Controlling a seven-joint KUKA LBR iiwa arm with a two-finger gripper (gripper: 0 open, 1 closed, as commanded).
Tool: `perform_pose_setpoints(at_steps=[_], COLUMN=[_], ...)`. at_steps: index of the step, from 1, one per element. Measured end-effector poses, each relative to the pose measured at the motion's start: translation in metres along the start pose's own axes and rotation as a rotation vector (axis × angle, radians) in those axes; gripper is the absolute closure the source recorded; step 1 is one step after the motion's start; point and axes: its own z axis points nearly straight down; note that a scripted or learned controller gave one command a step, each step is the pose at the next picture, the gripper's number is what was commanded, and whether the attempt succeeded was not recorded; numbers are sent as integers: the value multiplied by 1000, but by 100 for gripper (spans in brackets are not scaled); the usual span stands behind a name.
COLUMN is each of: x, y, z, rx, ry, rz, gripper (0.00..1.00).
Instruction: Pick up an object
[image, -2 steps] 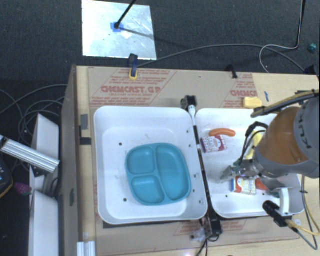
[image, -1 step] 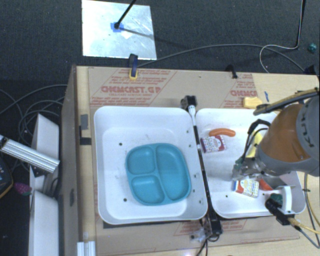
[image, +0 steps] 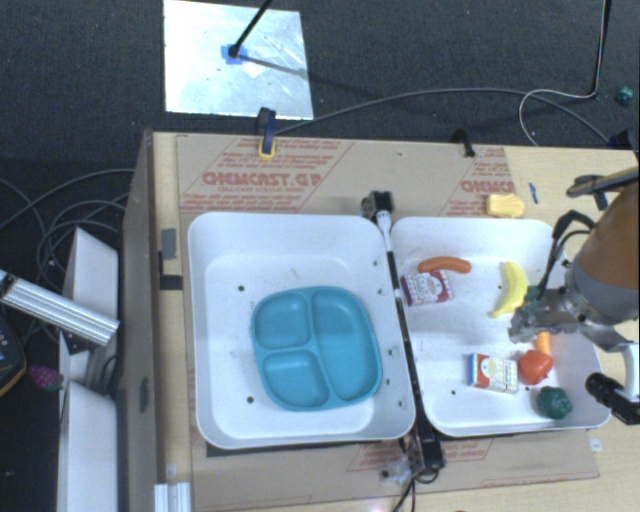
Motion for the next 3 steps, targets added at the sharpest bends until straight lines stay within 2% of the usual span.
perform_pose_setpoints(at_steps=[1,2,3], x=[1,25,27], y=[0,-16,-18], z=[1,67,59], rx=[2,-9,-2], ry=[2,-4,3], rz=[-1,-1,-3], gripper=[0,0,100])
